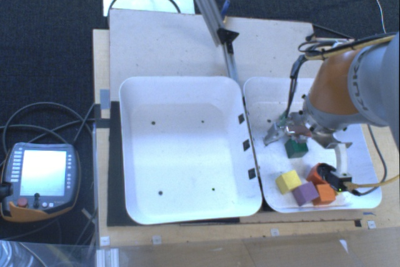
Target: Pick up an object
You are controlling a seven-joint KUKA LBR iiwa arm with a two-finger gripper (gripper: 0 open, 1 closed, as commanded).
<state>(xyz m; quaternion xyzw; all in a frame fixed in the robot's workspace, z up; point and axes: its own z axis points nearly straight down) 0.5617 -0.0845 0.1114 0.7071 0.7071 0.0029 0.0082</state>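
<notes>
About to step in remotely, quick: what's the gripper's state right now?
Gripper: low in the right bin, right above the green block; open or shut cannot be told, and no grasp is visible.

Bright, even overhead light, the white bins (181,153) nearly blown out, shadows soft, detail slightly blurred

The arm (359,81) runs off the right edge, so its base is cut away, and its wrist covers part of the right bin (269,94) floor. The green block (296,148) sits half under the jaws; whether the fingers touch it or only hang above it cannot be told. The orange block (324,193) is partly hidden behind the purple block (305,192) and a black fitting. The pendant (39,181) screen is washed out white, its buttons too small to read. The counter (187,241) front is cut by the lower edge
</notes>
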